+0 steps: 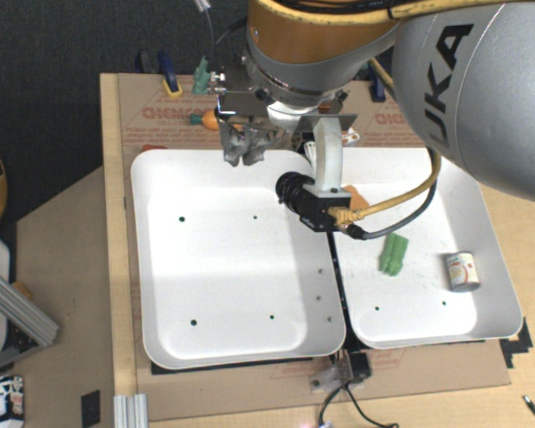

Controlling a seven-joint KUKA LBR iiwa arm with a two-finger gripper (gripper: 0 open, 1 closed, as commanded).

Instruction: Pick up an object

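Nearby, green block [393,255] and small can [462,271] share right bin [428,324]

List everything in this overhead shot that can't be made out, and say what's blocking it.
- Tool: small, dark and blurred below the wrist; finger state unreadable, and whether it holds anything.
- Right bin: its far part is covered by the arm.
- Can: label too small to read.
- Green block: shape detail unclear.
- Clamps at the board's far edge: partly hidden behind the arm.
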